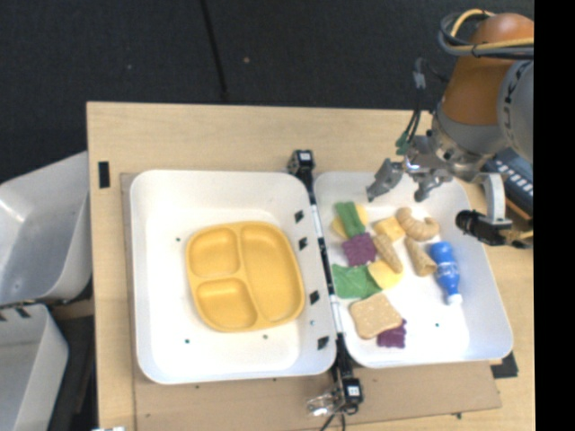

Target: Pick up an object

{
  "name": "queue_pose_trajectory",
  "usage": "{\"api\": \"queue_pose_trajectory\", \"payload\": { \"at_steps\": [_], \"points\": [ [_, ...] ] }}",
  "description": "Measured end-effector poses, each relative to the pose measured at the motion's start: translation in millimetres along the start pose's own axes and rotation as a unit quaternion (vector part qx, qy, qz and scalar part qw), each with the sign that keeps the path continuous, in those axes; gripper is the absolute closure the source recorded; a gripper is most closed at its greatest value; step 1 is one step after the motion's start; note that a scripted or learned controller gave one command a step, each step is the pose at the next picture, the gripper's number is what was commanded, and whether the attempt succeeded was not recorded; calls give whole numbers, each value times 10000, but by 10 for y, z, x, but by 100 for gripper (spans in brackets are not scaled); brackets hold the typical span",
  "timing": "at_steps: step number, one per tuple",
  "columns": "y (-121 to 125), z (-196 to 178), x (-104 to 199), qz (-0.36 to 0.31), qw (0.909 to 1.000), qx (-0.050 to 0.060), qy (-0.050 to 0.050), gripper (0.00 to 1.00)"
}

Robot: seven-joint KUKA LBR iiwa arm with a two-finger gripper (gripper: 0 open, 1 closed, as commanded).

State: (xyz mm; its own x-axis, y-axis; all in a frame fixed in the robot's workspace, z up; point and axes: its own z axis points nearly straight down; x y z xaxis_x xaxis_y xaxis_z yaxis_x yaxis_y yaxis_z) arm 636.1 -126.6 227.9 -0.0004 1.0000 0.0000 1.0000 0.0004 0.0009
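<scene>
Two shallow white bins on wooden bench (108, 133): left bin (153, 330) with yellow sectioned plastic plate (244, 275); right bin (476, 330) with heaped toy foods, blue toy bottle (445, 271) among them. Claw (406, 183) spread, unladen, above right bin's far edge.
</scene>
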Motion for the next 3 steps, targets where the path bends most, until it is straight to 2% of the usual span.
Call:
{"api": "queue_pose_trajectory", "payload": {
  "at_steps": [1,2,3],
  "points": [
    [-469,1183,306,3,10000,75,15,0],
    [-419,1006,274,36,10000,-4,-4,100],
    [-511,220,1038,-44,10000,-36,14,100]
  ]
}}
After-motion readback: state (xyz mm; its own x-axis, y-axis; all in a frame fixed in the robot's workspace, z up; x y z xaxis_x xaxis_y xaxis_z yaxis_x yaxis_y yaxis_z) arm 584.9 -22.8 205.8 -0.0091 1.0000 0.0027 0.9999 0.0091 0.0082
